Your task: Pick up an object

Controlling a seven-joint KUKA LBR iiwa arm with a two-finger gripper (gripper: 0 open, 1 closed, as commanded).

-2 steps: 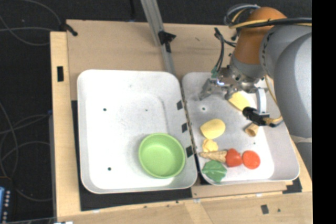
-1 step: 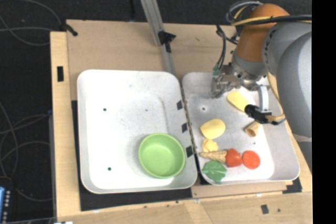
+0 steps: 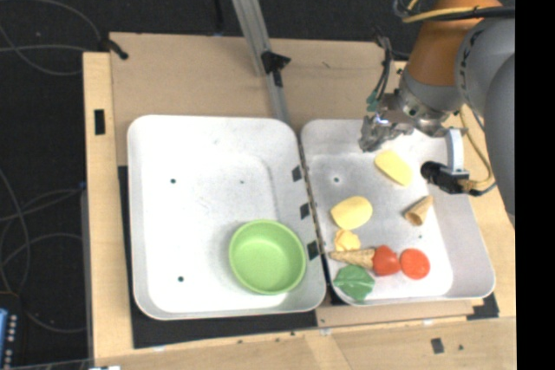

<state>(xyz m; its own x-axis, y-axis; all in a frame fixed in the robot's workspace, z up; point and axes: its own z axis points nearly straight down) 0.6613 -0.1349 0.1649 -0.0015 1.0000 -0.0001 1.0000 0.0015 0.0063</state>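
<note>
The approach step is in hand: the gripper [image 3: 376,135] hovers just beside the pale yellow wedge-shaped piece [image 3: 394,168]. I cannot tell how its jaws stand. Next it likely must centre and descend.

A pale yellow wedge-shaped piece [image 3: 394,168] lies flat near the back of the right bin [image 3: 473,269], apart from the yellow, red, green and tan toys grouped toward the bin's front.
</note>
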